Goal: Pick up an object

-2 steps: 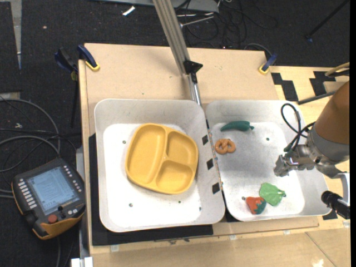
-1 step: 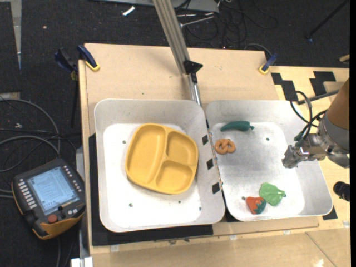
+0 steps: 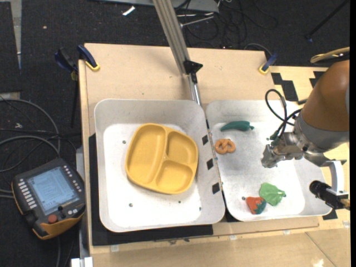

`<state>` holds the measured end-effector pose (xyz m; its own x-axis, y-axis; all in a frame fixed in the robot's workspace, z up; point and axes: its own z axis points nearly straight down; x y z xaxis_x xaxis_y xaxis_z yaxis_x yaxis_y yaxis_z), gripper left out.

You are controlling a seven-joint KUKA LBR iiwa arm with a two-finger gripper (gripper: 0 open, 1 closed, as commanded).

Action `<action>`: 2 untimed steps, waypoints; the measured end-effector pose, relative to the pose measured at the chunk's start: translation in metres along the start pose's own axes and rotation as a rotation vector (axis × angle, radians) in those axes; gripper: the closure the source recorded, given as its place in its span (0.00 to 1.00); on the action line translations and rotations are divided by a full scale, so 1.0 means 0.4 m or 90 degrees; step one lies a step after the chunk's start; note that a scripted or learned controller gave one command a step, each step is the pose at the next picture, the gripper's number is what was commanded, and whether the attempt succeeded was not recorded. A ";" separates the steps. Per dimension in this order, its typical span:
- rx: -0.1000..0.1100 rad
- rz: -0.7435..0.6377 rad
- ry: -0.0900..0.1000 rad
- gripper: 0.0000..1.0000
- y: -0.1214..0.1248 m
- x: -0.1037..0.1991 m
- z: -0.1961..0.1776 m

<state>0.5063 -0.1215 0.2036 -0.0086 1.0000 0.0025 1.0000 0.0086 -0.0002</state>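
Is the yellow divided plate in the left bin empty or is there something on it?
Empty. The yellow plate lies flat in the left bin, and all three of its compartments show bare yellow.

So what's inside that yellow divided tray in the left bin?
Nothing that I can see: the yellow divided tray shows three bare compartments. It lies flat in the left bin, so whatever might be under it is covered.

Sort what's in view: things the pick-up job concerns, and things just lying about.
Job: gripper; pretzel; green pepper; green leaf toy; red toy; right bin.
Lying about: yellow tray; left bin; pendant; clamps.
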 end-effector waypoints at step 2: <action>0.000 0.000 -0.001 1.00 0.010 0.260 -0.018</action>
<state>0.5096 -0.0173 0.2109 -0.0081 1.0000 0.0016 1.0000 0.0081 -0.0009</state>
